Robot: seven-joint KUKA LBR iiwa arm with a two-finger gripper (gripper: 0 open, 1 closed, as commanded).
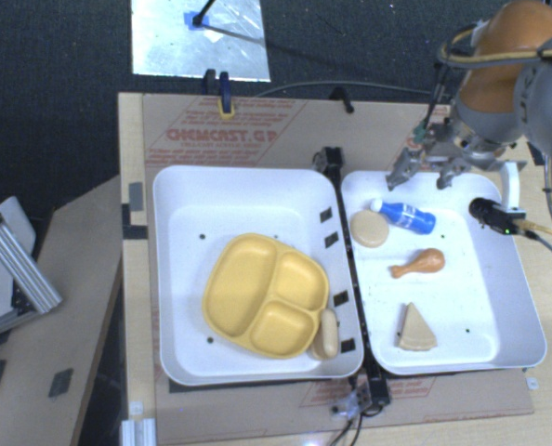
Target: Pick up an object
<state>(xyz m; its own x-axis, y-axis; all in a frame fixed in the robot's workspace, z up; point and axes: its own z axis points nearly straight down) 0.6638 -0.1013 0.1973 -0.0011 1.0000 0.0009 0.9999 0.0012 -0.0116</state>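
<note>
The gripper [427,165] hangs splayed open and empty over the right white bin's [518,314] far rim, likely lining up on the blue plastic bottle [407,216] lying just below it.

Gripper [427,167] hangs over far edge of right bin [518,295], fingers spread, nothing between them. Blue bottle [406,216] lies just below it, beside round tan disc [370,229]. Drumstick [418,265] mid-bin, wedge slice [414,329] near front. Left bin [183,212] holds yellow divided tray [265,295], small bread roll [327,334] touching its right edge.
</note>
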